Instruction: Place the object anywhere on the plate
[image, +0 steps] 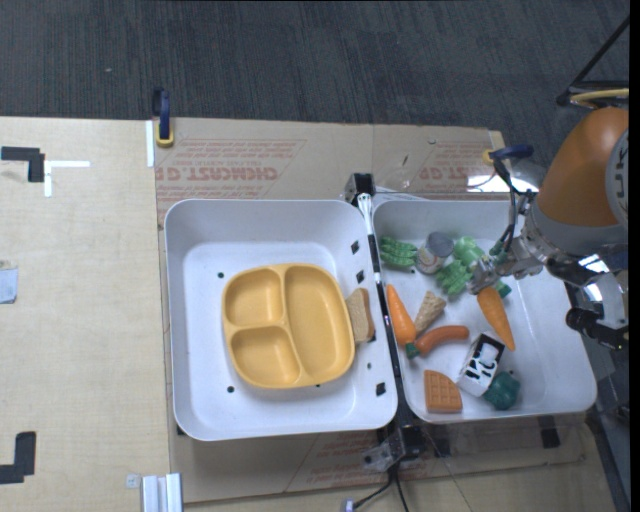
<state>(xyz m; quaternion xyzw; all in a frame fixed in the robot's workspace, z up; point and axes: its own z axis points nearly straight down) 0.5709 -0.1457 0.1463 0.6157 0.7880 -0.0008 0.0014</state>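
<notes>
The end effector (497, 268) hangs low in the right bin (560, 400); whether it is parted or closed cannot be told. A carrot (497, 316) lies just beneath it, long axis slanting away toward the bin's near wall. The plate (288, 325) sits well off to its far side, in the left bin (190, 400).

Yellow three-compartment plate (288, 325) sits in left bin (190, 400), bread slice (361, 315) leaning against its right rim. Right bin (560, 395) holds carrot (400, 314), sausage (440, 339), waffle wedge (442, 392), green veg (397, 252), black-white block (482, 363). Gripper (497, 268) low over second carrot (496, 317) near bin's top right.
</notes>
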